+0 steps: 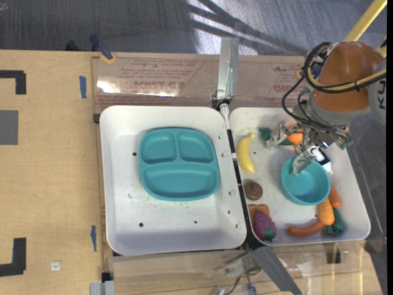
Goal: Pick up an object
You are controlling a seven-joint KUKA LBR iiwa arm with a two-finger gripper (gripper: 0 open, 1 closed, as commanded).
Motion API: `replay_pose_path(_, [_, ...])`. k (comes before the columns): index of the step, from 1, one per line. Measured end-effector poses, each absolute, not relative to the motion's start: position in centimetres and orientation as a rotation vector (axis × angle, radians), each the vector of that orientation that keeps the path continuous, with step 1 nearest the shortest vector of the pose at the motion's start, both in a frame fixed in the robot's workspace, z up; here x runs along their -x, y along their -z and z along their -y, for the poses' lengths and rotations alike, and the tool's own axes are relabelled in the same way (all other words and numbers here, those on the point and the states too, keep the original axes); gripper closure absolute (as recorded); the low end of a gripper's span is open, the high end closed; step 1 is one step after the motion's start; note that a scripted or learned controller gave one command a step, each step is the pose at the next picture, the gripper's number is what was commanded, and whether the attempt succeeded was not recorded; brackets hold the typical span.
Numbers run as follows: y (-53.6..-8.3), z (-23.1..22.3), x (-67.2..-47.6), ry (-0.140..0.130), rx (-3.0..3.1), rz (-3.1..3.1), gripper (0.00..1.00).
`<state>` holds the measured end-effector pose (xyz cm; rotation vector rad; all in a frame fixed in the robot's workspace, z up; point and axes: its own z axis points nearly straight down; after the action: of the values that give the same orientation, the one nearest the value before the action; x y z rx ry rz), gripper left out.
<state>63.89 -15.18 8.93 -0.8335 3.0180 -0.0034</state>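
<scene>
Nothing is picked up yet: the hand (305,160) hangs over the blue bowl (305,184) in the right bin (359,211), its grip state unclear, every toy untouched.

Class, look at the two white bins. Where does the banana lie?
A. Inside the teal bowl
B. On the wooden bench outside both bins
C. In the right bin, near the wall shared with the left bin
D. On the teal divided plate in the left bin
C: the banana lies in the right bin, by the divider, left of the bowl.
</scene>
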Motion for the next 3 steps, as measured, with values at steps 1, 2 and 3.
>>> replay_pose_path(1, [-9.1,14.4,-57.9,0.004,0.864,-3.009,0.00])
replay_pose_path(2, [-9.1,9.3,-61.0,0.006,0.888,-2.997,0.00])
replay_pose_path(3, [-10.8,9.5,-61.4,0.016,0.880,-2.988,1.00])
